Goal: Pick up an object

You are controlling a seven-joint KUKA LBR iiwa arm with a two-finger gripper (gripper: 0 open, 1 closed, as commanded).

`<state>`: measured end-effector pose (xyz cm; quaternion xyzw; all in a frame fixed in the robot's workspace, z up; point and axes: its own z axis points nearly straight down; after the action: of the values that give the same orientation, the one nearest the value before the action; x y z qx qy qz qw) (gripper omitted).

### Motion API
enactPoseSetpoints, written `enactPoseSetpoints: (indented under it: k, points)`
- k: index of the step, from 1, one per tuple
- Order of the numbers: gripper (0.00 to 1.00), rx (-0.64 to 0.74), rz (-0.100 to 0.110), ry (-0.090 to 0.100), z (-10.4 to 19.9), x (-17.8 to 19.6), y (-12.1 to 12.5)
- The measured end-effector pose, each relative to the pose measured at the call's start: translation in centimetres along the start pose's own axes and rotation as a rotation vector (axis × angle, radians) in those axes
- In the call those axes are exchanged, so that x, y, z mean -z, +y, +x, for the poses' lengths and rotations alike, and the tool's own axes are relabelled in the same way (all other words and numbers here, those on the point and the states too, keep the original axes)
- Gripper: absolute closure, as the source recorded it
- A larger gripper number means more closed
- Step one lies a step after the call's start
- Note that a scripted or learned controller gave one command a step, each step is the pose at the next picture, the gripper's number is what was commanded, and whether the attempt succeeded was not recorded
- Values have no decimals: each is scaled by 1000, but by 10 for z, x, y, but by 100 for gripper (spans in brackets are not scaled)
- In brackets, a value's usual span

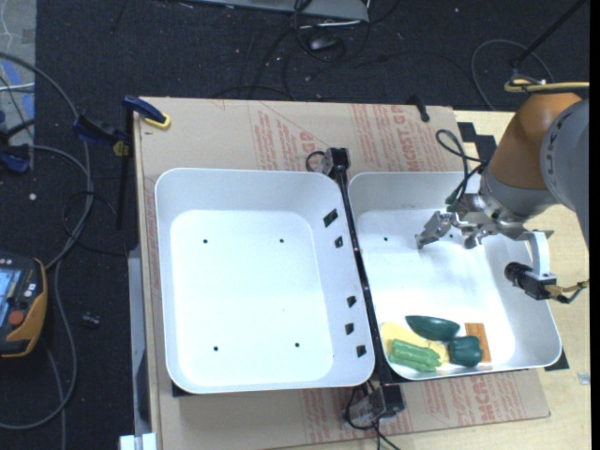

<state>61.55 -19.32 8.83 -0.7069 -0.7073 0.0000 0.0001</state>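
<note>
Several small objects lie together at the front of the right bin (525, 279). They are a dark green oval piece (433, 326), a light green ribbed piece (414, 354), a teal lump (466, 350), a yellow piece (397, 331) and an orange-brown block (477, 332). My gripper (448, 232) hangs over the back half of this bin, well behind the pile and apart from it. Its silver fingers are spread open with nothing between them.
The left bin (187, 195) stands beside the right one, with a black divider strip (354, 270) and clips between them. Both rest on a cardboard sheet (281, 129). Cables and a blue clamp (141, 112) lie off the bench's back and left.
</note>
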Motion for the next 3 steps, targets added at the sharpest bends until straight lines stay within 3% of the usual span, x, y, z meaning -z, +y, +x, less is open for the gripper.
enactPoseSetpoints:
  k: [1,3]
  points:
    - [100,1,-1,0,0,11,0]
    - [100,0,-5,-1,-8,118,20]
